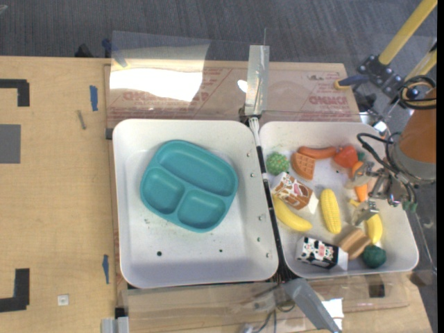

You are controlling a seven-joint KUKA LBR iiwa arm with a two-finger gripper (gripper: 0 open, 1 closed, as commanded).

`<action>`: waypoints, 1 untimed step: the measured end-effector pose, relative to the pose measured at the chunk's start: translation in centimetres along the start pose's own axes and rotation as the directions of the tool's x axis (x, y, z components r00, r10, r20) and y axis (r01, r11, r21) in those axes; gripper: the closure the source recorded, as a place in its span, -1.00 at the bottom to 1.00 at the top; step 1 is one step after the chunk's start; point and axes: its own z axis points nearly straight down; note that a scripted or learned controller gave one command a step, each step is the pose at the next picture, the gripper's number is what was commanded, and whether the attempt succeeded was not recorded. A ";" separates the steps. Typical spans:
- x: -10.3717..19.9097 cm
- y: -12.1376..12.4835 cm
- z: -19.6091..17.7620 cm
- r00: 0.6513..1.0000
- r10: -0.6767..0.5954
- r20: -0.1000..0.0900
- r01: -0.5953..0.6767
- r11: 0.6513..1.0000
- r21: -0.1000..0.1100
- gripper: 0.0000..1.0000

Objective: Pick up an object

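ITEM: small yellow plastic toy banana (374, 228), curved, smooth, glossy. Lies in the right-hand shallow white bin (409, 255), just below the two-finger gripper (371, 201) and nearest to it of all pieces.

HANDLING (est.): hollow moulded toy, so prob. v. light and stiff; no give under the grip. Skin looks slick; likely to squirt out if pinched near a tapered end. Best hold: across the thick mid-section, fingers square to the long axis. Not fragile.

GRIPPER: low over the bin's right side amid cables; whether it is apart or together can't be told. Nothing seen held.

NEIGHBOURS, rel. to gripper:
- tan wooden-look block (352, 241), below-left, touching or nearly touching the banana.
- dark green round toy (374, 256), further below, beside the banana's tip.
- yellow toy corn cob (331, 210), to the left.
- larger yellow toy banana (292, 215), further left.
- orange-red toy pieces (347, 157), above-left.

RISK (est.): crowding from block and green toy may foul a finger.
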 end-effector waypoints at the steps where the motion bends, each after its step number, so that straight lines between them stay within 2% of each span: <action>1: -0.4 0.1 -1.4 1.000 -0.002 0.014 0.002 1.000 0.002 1.00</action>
